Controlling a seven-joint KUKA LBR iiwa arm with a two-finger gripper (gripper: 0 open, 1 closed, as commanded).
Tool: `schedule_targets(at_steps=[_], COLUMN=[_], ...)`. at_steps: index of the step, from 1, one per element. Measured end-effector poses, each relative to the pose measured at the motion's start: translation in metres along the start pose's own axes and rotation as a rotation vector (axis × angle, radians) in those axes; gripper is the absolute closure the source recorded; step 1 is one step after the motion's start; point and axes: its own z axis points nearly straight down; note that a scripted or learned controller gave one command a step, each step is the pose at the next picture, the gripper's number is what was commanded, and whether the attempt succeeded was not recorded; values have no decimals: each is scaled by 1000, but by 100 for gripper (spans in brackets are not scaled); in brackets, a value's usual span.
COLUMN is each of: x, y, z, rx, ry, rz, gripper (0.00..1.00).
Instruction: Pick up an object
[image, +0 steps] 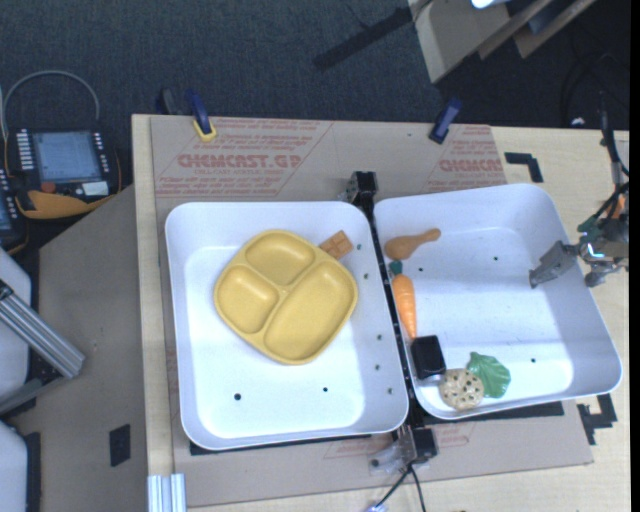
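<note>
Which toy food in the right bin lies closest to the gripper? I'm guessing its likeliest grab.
The green leafy piece, judged from this slanted view; the cookie, carrot and drumstick lie farther from the gripper.

Your claw (560, 265) sits at the far right of the camera view, reaching in from the right edge with its grey fingers (548, 268) pointing left and slightly downward. Nothing sits between them. Little of your arm shows behind it, just the wrist hardware at the edge.

A robotics lab. A teach pendant (62, 165) hangs beside the counter (150, 300). Clamps (203, 122) pin a cardboard sheet (300, 160).
</note>
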Motion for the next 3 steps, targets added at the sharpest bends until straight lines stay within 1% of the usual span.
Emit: schedule_targets(at_steps=[1,2,3], x=[1,-8,-4], y=[3,3,6], z=[-8,40,101], rx=[-13,-9,-9], ry=[-4,-2,2], rz=[-4,-4,-6], gripper=[0,0,0])
